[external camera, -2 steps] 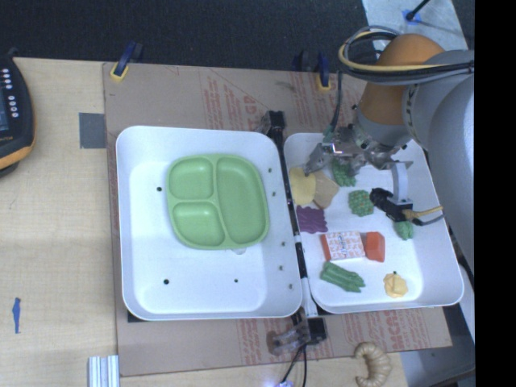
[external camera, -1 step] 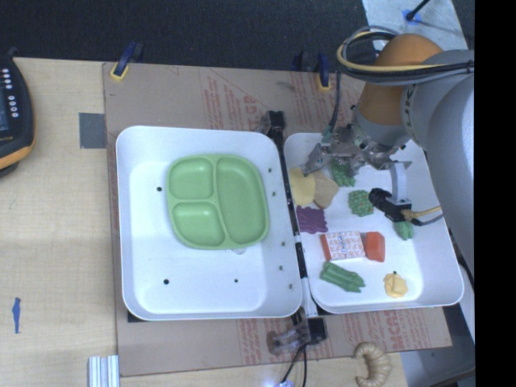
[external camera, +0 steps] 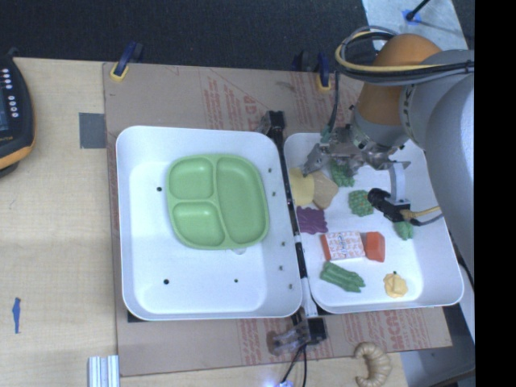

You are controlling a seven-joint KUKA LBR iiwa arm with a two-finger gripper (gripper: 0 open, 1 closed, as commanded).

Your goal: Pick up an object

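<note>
- hanging low over the upper part of the right bin (external camera: 451, 293), the pincer (external camera: 343, 161) sits among the toys there, presumably because a pick is under way; i cannot tell how its tips stand, nor whether anything is caught.
- nearest it lie a green leafy piece (external camera: 342, 172), a pale yellow wedge (external camera: 301, 189) and a tan chunk (external camera: 325, 192), crowded together at the bin's upper left.
- lower in that bin, spread looser: a purple lump (external camera: 311, 218), a red-and-white printed packet (external camera: 343, 245), an orange block (external camera: 373, 246), a bumpy green pod (external camera: 342, 277), a small yellow knob (external camera: 395, 285).
- all look like smooth moulded plastic play food, small and irregular.
- the left bin (external camera: 137, 216) holds a glossy green divided plate (external camera: 218, 201), three compartments, rounded corners.
- both bins rest on brown board clamped to the counter (external camera: 56, 240).
</note>
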